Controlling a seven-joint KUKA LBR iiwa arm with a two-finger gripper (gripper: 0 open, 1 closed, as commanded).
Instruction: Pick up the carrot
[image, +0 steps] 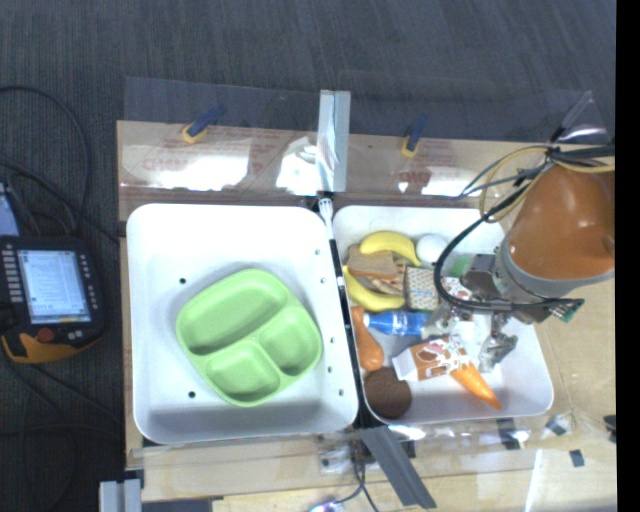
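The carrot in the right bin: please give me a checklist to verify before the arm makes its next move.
1. Carrot visible in the right bin, near its front edge: ok.
2. End effector positioned above the carrot: ok, it hangs just behind it.
3. Carrot between the fingers: not ok, it lies on the bin floor.
4. Space around the carrot: not ok, the snack packet touches its thick end.
5. Finger opening: cannot tell.
6. Green plate in the left bin, out of the way: ok.

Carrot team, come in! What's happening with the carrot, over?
Gripper low in right bin. Small orange carrot lies loose just below it, not held. White snack packet touches carrot's left end.
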